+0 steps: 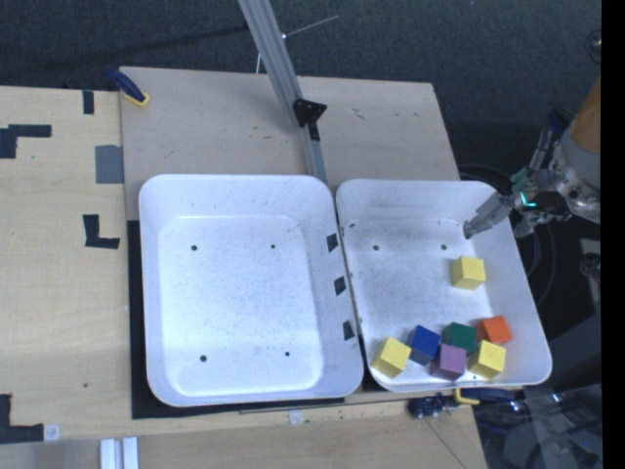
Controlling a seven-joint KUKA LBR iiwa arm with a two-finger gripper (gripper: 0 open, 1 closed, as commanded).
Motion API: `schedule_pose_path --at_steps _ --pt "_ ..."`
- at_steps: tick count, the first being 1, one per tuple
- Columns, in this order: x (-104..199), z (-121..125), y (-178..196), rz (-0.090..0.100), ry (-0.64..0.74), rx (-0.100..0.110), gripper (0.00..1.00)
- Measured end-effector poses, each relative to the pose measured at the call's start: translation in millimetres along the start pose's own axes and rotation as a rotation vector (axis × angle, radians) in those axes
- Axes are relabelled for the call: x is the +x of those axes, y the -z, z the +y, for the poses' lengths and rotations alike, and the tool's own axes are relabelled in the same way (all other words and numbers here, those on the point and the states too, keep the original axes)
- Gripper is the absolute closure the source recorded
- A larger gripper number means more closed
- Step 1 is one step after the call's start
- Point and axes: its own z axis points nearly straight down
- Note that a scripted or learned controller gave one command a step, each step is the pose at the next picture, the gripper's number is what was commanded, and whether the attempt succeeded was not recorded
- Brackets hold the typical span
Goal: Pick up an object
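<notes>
- I see the gripper (pixel 485 221) at the right side of my view, hanging over the upper right part of the right bin (pixel 391 203); one grey finger slants down and to the left toward the bin floor, and I cannot tell how far the claw is open; nothing shows between its tips.
- The nearest candidate is a lone yellow cube (pixel 468 272), lying on the floor of the right bin, below the fingertip and apart from it; it sits well clear of the other blocks.
- The rest of the blocks crowd the near right corner of that bin: a yellow block (pixel 393 356) furthest left; a blue block (pixel 425 343) just beside it; a purple block (pixel 452 360) touching the blue one; a green block (pixel 459 336) behind the purple; an orange block (pixel 496 329) up against the right wall; another yellow block (pixel 490 359) in front of the orange.
- The left bin (pixel 156 262) lies beside the right one, their rims meeting at the middle.
- A grey metal pole (pixel 273 47) slants across the wooden bench (pixel 215 125) from the top of my view down to where the bins meet; a black clamp (pixel 309 112) sits on it.
</notes>
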Motion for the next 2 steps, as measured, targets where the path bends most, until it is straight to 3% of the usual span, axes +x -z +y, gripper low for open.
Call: schedule_pose_path --at_steps 2 --pt "6 -2 -125 0.001 -0.001 0.007 0.00"
